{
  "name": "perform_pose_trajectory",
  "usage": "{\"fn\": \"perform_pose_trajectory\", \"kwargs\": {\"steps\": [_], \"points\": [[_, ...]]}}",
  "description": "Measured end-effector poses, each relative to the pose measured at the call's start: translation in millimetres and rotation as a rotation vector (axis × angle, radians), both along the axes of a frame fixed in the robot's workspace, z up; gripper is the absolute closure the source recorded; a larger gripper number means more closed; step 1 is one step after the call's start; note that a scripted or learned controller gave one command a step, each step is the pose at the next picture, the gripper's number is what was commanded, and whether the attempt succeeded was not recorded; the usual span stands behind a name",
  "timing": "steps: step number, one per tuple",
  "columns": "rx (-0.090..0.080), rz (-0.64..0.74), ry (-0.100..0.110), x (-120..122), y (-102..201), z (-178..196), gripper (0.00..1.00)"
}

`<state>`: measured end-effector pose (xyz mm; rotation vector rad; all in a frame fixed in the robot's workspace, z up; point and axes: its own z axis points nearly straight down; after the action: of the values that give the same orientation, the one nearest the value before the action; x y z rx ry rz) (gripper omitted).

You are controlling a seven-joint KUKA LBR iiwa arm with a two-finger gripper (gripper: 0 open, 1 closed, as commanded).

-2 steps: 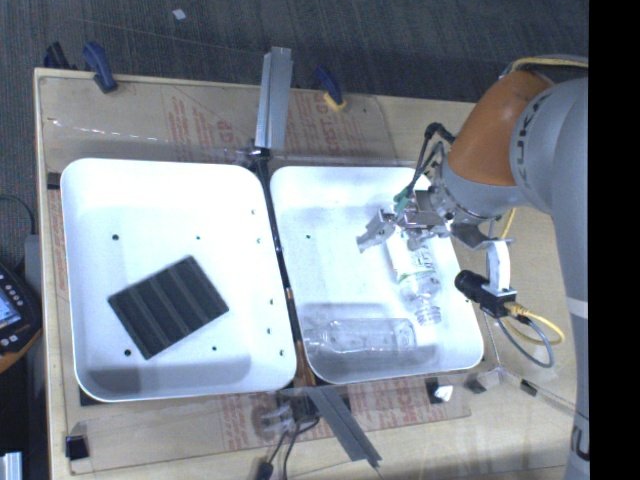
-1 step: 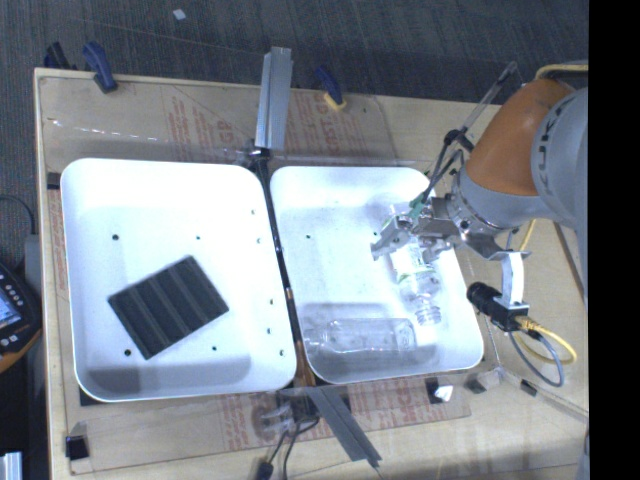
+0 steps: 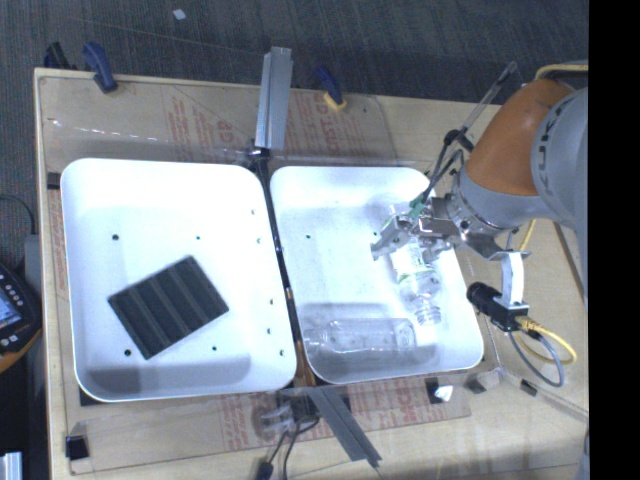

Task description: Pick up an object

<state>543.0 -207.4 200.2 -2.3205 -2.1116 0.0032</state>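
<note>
Left bin (image 3: 90, 198): ridged black pad (image 3: 167, 306), untouched. Right bin (image 3: 330, 193): clear bottle (image 3: 362, 334) along the front wall, second bottle (image 3: 420, 283) under the gripper (image 3: 408, 236). Fingers spread, nothing pinched. Reach step; next: drop, close.

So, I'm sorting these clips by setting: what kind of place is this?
Most likely a robotics lab's bin-picking test bench: two shallow white bins, left bin and right bin, sit side by side on a board with blue clamps at its back edge, and a grey-and-orange arm reaches in, with loose cables nearby.
</note>
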Motion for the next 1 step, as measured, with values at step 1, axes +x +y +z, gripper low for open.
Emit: {"fn": "perform_pose_trajectory", "kwargs": {"steps": [1], "points": [[-0.002, 0.040, -0.003, 22.1, 1.1, -2.2, 0.00]]}}
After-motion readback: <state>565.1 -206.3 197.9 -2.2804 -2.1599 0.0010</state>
